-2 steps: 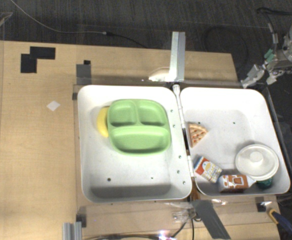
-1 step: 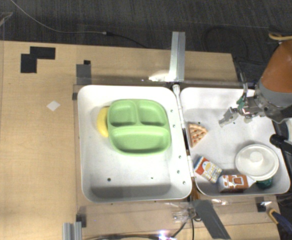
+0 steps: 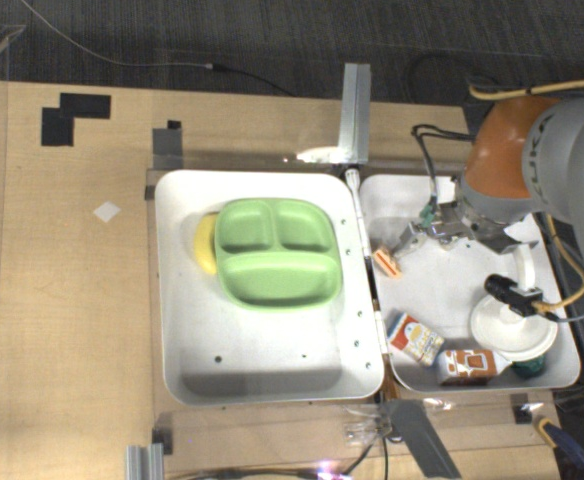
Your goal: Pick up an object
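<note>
The gripper (image 3: 412, 236) hangs low over the top part of the right bin (image 3: 392, 193), with its thin fingers spread open and nothing between them; a small orange thing (image 3: 385, 263) lies just below it, near the bin's left wall. Lower down in that bin sit a little red and white box (image 3: 415, 337), a brown carton (image 3: 469, 365) and a white bowl (image 3: 512, 330); the left bin (image 3: 262, 363) holds a green tray (image 3: 275, 252) with something yellow (image 3: 204, 245) peeking out at its left side.

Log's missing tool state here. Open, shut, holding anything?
Tool: over the right bin; open or shut cannot be told at this resolution, and nothing visibly held.
</note>
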You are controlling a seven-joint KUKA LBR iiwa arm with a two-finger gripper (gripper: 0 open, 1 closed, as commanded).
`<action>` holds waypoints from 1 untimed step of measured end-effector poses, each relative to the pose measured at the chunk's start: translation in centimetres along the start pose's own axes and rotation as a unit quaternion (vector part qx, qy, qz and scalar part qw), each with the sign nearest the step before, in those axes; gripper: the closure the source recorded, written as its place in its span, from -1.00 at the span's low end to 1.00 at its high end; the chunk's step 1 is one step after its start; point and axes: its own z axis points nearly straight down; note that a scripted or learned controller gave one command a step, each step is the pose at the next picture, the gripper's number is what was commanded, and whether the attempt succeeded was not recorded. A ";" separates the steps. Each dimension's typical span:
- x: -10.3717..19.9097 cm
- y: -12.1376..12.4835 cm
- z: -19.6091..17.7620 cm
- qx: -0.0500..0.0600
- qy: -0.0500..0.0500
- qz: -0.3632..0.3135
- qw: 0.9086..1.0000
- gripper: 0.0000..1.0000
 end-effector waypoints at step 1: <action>0.8 1.8 0.0 0.001 0.000 -0.027 1.000 -1.00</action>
